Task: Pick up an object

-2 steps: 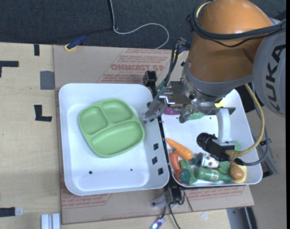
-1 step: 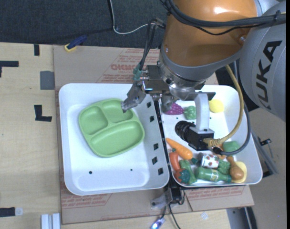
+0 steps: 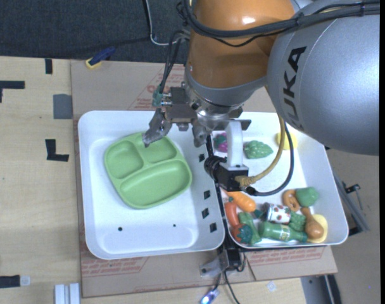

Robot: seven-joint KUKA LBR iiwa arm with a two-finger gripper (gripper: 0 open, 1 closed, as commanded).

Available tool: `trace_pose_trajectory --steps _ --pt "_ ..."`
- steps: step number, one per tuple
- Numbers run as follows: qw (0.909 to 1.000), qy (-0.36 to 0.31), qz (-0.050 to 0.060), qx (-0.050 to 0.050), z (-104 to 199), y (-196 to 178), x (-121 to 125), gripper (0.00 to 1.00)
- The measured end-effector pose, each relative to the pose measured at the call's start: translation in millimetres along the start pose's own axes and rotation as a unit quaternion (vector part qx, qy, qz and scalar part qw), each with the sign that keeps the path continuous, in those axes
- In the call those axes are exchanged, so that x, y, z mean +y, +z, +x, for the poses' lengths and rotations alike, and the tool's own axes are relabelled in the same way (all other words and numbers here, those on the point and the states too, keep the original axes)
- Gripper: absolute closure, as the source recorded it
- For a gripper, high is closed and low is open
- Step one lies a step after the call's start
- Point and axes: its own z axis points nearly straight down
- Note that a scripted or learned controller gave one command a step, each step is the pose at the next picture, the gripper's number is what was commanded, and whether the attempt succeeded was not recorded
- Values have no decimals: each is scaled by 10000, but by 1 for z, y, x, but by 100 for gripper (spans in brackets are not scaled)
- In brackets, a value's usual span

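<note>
Two white bins on table. Tool [image 3: 156, 130] over left bin [image 3: 94, 170], tips at green divided plate's [image 3: 148, 171] far rim; finger opening cannot tell, nothing seen held. Toy food pile [image 3: 275, 217] in right bin's [image 3: 328, 176] near corner.

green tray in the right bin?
No, the green tray lies in the left bin; the right bin holds the small toy foods.
</note>
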Motion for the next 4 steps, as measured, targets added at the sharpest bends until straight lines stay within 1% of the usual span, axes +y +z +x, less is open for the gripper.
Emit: trace_pose_trajectory --steps 1,2,3,4 --pt "10000 -4 -41 12 39 -25 50 0" --pt "10000 -29 -48 37 66 -101 -24 0" --pt "10000 -8 -12 1 64 -106 -21 100" --pt "10000 56 41 -20 -25 -3 -24 100"
